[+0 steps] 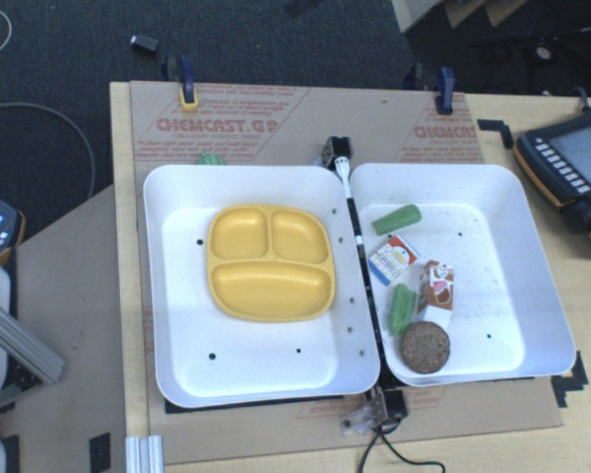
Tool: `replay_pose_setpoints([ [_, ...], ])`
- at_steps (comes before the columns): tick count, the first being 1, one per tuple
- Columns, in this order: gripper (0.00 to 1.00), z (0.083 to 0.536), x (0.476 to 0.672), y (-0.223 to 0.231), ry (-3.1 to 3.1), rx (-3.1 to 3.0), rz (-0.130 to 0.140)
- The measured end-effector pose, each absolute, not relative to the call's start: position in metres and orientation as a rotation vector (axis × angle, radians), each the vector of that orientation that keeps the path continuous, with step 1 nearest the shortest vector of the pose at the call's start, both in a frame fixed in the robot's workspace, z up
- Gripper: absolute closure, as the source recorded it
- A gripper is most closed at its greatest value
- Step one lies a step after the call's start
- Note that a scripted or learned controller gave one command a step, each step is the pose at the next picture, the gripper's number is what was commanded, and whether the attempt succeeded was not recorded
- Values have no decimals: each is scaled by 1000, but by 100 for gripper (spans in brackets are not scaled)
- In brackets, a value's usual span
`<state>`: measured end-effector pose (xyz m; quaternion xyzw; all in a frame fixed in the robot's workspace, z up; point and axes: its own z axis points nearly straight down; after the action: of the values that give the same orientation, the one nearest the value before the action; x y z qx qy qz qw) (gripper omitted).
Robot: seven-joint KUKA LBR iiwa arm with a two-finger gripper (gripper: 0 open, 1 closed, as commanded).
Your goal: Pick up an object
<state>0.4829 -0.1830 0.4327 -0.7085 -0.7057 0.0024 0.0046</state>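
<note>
The right bin [502, 264] holds several small items along its left side. A green block [396, 219] lies at the top, tilted. Below it sits a small white carton [392, 260] with red and blue print. A brown and white packet [437, 289] lies to its right. A green pod-shaped piece [403, 306] lies between them, and a round brown patty [426, 347] sits at the bin's front. The left bin [177, 343] holds a yellow three-compartment plate [271, 262].
Both bins rest on a brown board [276, 121] clamped at the back by two blue clamps [186, 79]. A black and yellow pendant [569, 166] lies at the right edge. A black strip [355, 227] runs between the bins.
</note>
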Motion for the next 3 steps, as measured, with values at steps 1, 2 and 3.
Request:
replay_pose_setpoints([
  [1,100,399,479,-222,-2217,-2223,3],
  [2,100,472,480,-163,-2232,-2220,-6],
  [3,100,461,489,-187,-2222,-2225,0],
])
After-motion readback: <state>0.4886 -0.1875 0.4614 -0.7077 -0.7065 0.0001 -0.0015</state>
